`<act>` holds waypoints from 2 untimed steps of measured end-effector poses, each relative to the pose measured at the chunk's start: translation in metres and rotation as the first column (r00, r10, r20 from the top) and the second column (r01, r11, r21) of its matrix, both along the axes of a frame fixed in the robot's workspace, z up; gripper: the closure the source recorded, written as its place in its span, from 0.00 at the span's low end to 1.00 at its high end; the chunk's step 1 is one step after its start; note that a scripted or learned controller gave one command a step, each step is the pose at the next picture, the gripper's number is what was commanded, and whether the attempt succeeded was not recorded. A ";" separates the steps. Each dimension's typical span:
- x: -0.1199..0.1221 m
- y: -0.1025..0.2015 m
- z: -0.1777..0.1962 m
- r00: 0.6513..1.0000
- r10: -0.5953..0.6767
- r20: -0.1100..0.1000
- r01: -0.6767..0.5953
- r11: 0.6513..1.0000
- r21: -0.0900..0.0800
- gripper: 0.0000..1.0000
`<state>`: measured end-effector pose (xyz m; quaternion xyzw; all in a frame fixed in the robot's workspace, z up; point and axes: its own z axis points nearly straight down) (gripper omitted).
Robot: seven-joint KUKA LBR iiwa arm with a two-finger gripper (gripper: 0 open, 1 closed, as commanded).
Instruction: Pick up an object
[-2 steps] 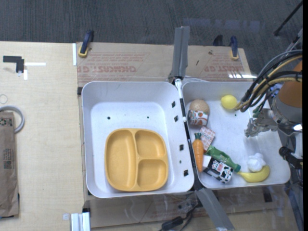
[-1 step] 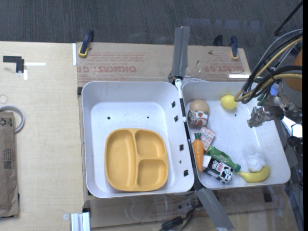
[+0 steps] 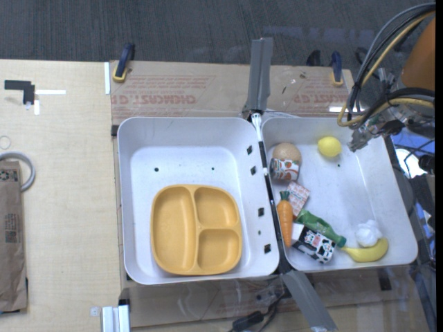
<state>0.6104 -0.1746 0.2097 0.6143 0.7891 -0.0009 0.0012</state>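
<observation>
Bins sit side by side on the bench (image 3: 62,185), each white and shallow. Left bin (image 3: 138,144) holds a yellow divided plate (image 3: 196,229) with three compartments, lying flat toward the near half of the floor.

Right bin (image 3: 394,206) holds the loose items. A yellow ball (image 3: 329,146) lies near the far wall. A rounded tan item with a printed label (image 3: 284,160) rests against the dividing wall. Just below it lies a small red-and-white packet (image 3: 297,198), touching a carrot (image 3: 285,218) that runs along the dividing wall. A green item (image 3: 320,226) lies slanted beside the carrot, with a black-and-white carton (image 3: 315,244) just beneath it. A banana (image 3: 367,252) lies in the near right corner, touching a small white lump (image 3: 368,233) above it.

Pincer (image 3: 360,140) sits at the far right corner of the right bin, near the yellow ball but apart from it. Nothing is seen between its tips; whether it stands apart or together cannot be told at this size. Cables (image 3: 387,40) loop above the arm (image 3: 419,61).

A brown paper bag (image 3: 10,234) lies at the bench's left edge.
</observation>
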 end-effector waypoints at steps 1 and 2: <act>0.035 0.055 0.018 0.998 0.069 0.000 -0.069 0.998 0.000 1.00; 0.035 0.054 0.018 0.998 0.069 0.000 -0.069 0.998 0.000 0.00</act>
